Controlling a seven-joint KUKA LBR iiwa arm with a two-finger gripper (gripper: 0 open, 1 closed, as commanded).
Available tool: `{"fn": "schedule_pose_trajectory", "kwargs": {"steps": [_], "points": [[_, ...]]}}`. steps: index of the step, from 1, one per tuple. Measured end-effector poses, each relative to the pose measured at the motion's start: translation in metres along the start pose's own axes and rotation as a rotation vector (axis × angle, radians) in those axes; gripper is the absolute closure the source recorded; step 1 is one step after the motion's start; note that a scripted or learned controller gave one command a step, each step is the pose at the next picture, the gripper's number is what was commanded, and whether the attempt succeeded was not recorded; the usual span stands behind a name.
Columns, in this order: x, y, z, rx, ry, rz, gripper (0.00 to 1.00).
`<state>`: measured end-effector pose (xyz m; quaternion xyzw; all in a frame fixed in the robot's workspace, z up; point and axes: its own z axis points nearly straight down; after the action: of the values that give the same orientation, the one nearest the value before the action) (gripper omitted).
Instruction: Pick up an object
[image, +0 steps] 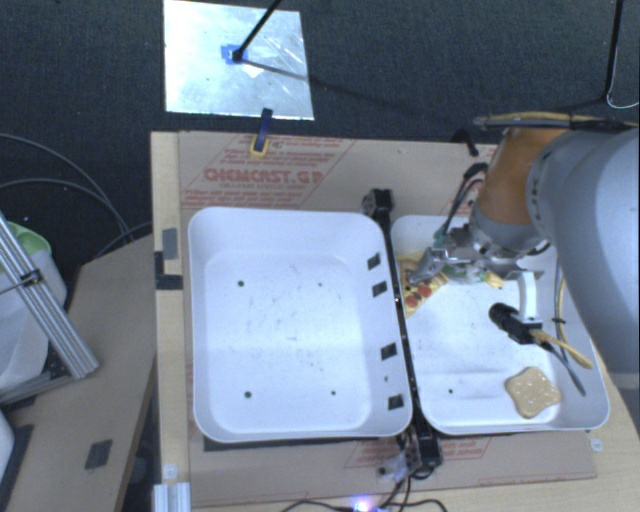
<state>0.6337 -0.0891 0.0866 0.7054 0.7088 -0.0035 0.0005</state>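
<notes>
Left bin (290, 330), centre-left of frame: not in play. Target, by my judgement: yellow-red item (415, 283), upper left of right bin (470, 415), close to its left wall. To do well: descend straight, straddle item, stay off wall, close only once level with it. Jaws just right of item; opening: cannot tell. Tan piece (531, 391) lower right: fallback. Arm (590, 220) enters from right edge, wrist angled down-left.

Cardboard sheet (320, 160), shiny metal plate (200, 70)
</notes>
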Motion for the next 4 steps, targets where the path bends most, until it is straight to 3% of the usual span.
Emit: {"fn": "schedule_pose_trajectory", "kwargs": {"steps": [1,2,3,4], "points": [[0.003,0.003,-0.013,-0.015,0.004,-0.002,1.0],[0.11,-0.055,-0.101,-0.004,0.008,-0.004,1.0],[0.14,-0.045,-0.279,-0.021,0.008,-0.004,1.0],[0.138,-0.046,-0.281,-0.01,0.005,-0.005,1.0]]}}
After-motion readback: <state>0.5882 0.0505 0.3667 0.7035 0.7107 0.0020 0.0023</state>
